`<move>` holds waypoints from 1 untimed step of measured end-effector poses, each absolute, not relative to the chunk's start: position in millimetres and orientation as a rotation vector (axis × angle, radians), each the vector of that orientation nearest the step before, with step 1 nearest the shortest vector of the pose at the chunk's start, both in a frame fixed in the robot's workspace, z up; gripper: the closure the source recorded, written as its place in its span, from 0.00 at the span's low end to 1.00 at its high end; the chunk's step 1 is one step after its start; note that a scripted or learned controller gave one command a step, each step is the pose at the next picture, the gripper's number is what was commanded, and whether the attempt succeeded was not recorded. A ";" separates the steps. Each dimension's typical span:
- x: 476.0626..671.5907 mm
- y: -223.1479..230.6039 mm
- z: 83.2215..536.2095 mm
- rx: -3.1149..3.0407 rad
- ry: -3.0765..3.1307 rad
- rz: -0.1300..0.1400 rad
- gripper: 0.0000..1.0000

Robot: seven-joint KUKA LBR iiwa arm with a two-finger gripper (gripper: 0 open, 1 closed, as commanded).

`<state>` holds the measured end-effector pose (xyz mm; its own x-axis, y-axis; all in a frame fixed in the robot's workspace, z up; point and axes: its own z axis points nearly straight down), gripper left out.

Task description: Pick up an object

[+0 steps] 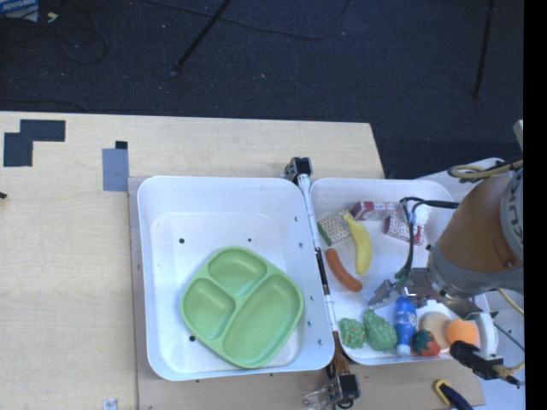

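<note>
Arm: grey with orange band [481,229], reaches in from the right and hangs over the right bin [342,196].
Gripper [389,293]: low over the near middle of the right bin, metal fingers [379,295] pointing left; whether they are spread or closed I cannot tell. Nothing seen between them.
Right bin contents: yellow banana [360,243] upright near the middle; orange hot dog [343,270] just left of it, tilted; two green lumpy pieces [367,330] at the near edge; blue bottle [404,320] beside them, just below the gripper; red strawberry [424,342] and an orange ball [462,330] further right; small packets [381,216] at the far side.
Left bin [154,229]: holds a green divided plate [243,305], lying flat toward the near right.
</note>
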<state>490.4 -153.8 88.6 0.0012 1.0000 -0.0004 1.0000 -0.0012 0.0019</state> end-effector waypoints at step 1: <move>596.2 -145.4 87.7 2.220 2.223 0.002 0.00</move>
<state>596.2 -145.4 87.7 -0.0012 1.0000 0.0007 1.0000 0.0012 0.0009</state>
